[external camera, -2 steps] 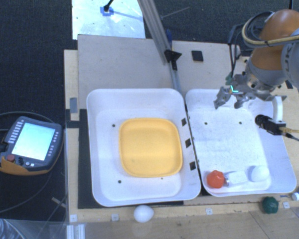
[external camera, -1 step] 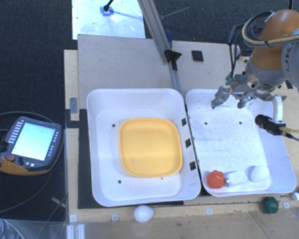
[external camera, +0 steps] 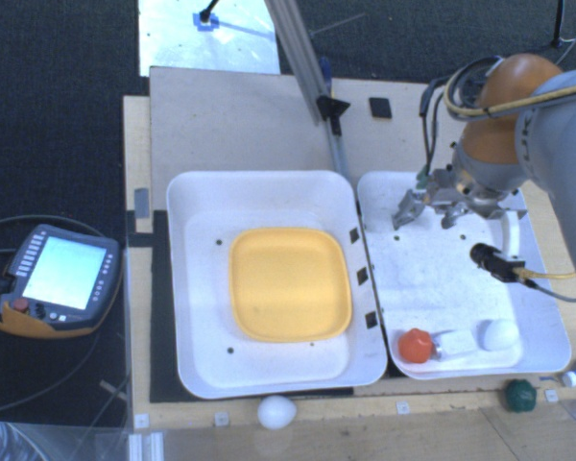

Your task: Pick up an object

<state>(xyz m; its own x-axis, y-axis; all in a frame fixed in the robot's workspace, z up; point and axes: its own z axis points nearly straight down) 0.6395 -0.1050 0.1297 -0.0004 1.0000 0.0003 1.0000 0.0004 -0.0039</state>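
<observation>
White egg [external camera: 276,412] on bench front; left bin [external camera: 187,257] holds yellow plate [external camera: 291,283]; right bin [external camera: 547,339] holds orange ball [external camera: 416,346], white ball [external camera: 499,335]; gripper [external camera: 429,212] spread, holding nothing.

Arm [external camera: 547,113] enters from the right, grey body, orange band bulging above the wrist. Wrist bent downward, gripper [external camera: 430,209] hanging at the arm's left end. Two metal fingers [external camera: 407,209] splayed outward, tips apart, nothing between them. Cables loop off the wrist along the upper side. A black cylindrical fitting with a yellow lead juts out just below the gripper mount.
</observation>
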